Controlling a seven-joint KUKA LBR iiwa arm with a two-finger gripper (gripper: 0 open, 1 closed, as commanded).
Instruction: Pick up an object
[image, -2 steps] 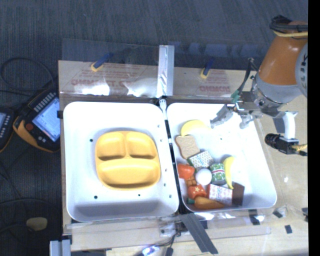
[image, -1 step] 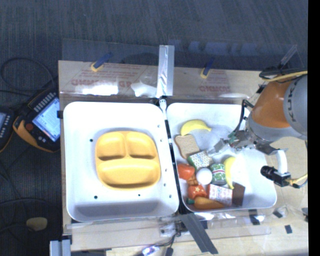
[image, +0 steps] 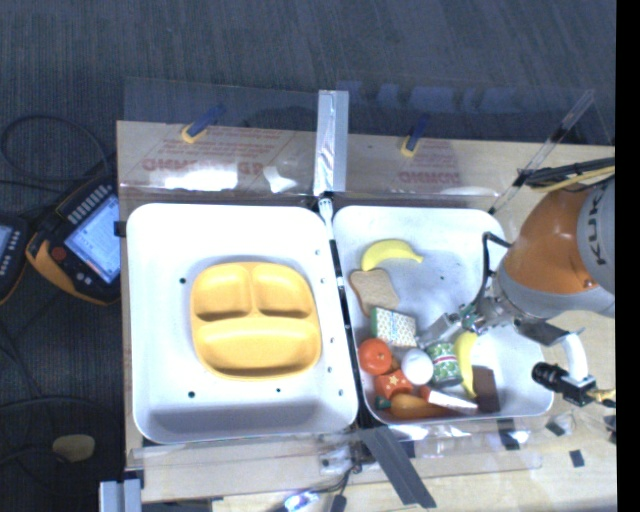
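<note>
Arm's reaching in from the right w/ the gripper (image: 455, 325) hanging low over the right bin (image: 440, 225), right above the pile of toy food in the bin's front half. Can't tell if anything's actually getting pinched, and tbh the view's too small and cluttered there to say how the grasping end is set, so I'm not calling it. Closest candidate imo is the small banana (image: 466, 358), sitting just under and slightly toward the front from the tip, touching or nearly so, long axis running roughly back-to-front. Green-label can (image: 443, 362) is lying right beside it on the left, white ball (image: 417, 368) next to that, so it's a crowded spot. Patterned box (image: 393, 326) is sitting left of the tip, bread slice (image: 375, 289) and the bigger banana (image: 390, 254) further back w/ more room around them. Yellow divided tray (image: 256, 317) is sitting alone in the left bin (image: 160, 240), well apart from the action. My guess: a short drop toward the front is what it's lining up for.
</note>
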